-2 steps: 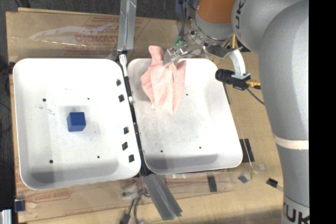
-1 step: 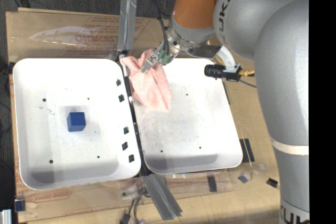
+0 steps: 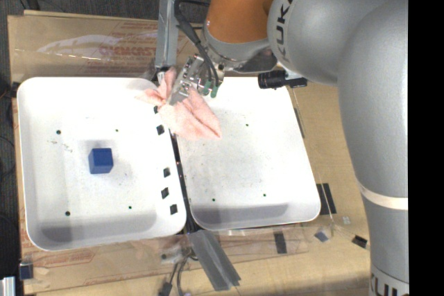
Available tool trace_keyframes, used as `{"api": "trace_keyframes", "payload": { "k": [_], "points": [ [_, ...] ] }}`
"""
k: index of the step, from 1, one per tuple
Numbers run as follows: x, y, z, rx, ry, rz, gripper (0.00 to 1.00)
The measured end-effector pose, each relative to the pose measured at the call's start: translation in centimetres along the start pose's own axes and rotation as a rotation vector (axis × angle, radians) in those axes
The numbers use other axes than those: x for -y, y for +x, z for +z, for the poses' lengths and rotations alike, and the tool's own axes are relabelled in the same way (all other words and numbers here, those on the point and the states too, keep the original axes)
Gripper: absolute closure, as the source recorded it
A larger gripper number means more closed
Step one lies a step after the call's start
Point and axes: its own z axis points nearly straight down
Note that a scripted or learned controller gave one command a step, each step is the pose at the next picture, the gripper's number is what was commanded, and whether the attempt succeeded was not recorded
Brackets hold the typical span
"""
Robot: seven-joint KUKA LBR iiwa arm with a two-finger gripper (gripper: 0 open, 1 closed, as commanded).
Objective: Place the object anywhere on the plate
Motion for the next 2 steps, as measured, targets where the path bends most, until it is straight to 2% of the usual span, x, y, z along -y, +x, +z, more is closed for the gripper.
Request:
{"api": "trace_keyframes", "payload": {
  "k": [1,2],
  "points": [
    [-4.7,2.9,-1.3,0.006,-0.002,-0.404,1.0],
    [-9.5,5.2,-1.1,0.006,-0.002,-0.422,1.0]
  ]
}}
